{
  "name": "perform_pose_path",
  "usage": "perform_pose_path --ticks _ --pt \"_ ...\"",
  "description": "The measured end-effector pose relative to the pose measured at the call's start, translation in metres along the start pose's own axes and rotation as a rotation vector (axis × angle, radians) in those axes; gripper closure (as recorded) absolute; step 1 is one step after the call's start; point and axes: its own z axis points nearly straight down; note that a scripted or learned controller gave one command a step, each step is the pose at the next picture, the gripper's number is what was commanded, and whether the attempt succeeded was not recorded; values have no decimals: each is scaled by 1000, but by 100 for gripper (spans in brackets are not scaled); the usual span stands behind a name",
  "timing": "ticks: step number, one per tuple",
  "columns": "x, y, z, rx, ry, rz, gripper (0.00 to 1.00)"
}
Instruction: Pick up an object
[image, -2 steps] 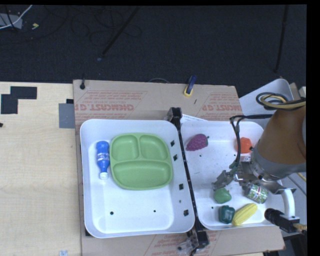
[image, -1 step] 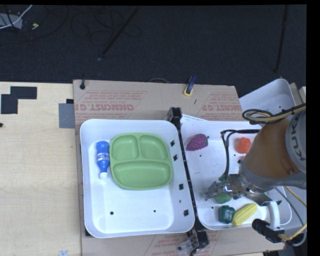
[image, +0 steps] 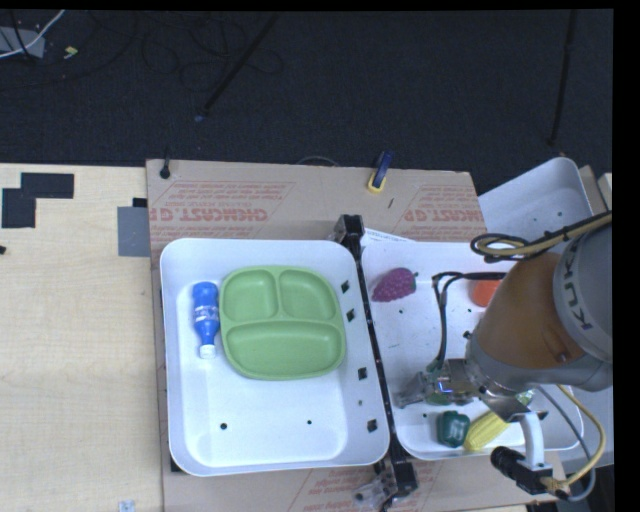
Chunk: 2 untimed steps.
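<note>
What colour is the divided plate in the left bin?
Light green; the divided plate shows clearly in the camera view.

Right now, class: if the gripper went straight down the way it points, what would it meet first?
Most likely the bare floor of the right bin, just left of the green object. The gripper sits close above it, though depth is hard to judge from this slanted view.

My bench (image: 70, 330) is pale wood, and a brown printed cardboard sheet (image: 300, 205) lies flat on it. Two white bins rest on that sheet, touching side by side: the right bin (image: 405, 440) sits directly beneath my gripper (image: 432, 388), the left bin (image: 185, 430) just beside it.
</note>
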Motion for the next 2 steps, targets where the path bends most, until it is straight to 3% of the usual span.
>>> perform_pose_path --ticks 1,2 --pt "-2 0 -12 -1 1 9 100" --pt "5 7 -61 -6 -1 0 100"
